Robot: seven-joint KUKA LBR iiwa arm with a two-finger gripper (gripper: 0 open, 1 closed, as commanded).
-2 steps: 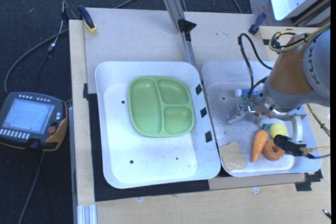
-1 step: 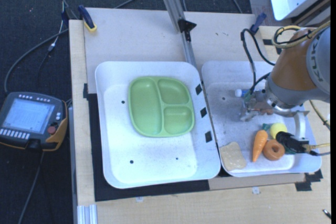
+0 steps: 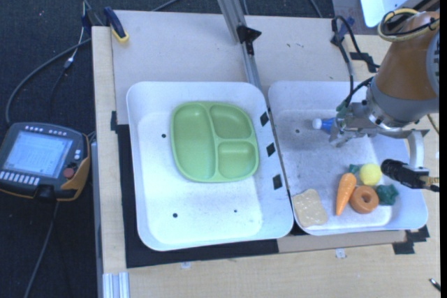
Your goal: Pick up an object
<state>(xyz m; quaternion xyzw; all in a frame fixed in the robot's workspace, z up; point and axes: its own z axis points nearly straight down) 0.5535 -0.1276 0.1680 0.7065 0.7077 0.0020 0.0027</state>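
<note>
White right bin (image 3: 307, 105) holds carrot (image 3: 344, 192), lemon (image 3: 370, 174) and donut (image 3: 364, 199) near its front; gripper (image 3: 342, 130) hangs behind them, state unclear; descending there risks grasping nothing.

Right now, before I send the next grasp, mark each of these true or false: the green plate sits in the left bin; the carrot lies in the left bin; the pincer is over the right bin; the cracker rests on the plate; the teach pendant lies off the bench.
1. The green plate sits in the left bin. True.
2. The carrot lies in the left bin. False: it lies in the right bin, beside the donut.
3. The pincer is over the right bin. True.
4. The cracker rests on the plate. False: it lies in the right bin, near its front edge.
5. The teach pendant lies off the bench. True.
</note>
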